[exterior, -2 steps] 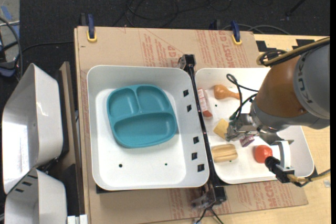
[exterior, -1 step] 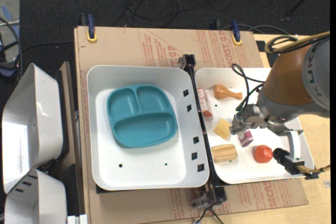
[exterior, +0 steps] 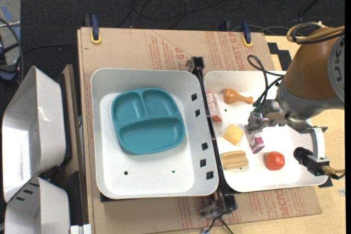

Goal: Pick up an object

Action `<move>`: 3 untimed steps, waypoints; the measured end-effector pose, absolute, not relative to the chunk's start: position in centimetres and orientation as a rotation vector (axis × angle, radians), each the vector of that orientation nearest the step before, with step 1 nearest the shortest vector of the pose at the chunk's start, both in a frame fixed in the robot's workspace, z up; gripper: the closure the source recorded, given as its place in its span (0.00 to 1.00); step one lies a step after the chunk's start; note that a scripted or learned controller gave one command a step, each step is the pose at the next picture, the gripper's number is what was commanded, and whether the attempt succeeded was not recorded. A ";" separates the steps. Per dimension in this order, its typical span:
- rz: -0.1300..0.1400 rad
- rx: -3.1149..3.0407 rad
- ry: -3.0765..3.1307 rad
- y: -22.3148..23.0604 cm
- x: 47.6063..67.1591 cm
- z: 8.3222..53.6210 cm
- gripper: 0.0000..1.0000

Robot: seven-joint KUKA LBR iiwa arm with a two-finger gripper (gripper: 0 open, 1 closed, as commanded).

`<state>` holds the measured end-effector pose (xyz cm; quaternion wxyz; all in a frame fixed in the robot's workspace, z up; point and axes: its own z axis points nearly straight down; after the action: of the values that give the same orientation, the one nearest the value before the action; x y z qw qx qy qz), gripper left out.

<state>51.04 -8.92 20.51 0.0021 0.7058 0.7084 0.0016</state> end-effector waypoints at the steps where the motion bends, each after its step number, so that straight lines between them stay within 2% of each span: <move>1: 0.005 2.215 2.221 -9.6 50.4 25.7 1.00; 2: 0.003 2.211 2.230 -4.3 52.0 26.1 1.00; 3: -0.002 2.215 2.231 0.8 52.1 24.5 1.00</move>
<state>52.12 0.77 24.46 -0.0013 0.7046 0.7096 -0.0007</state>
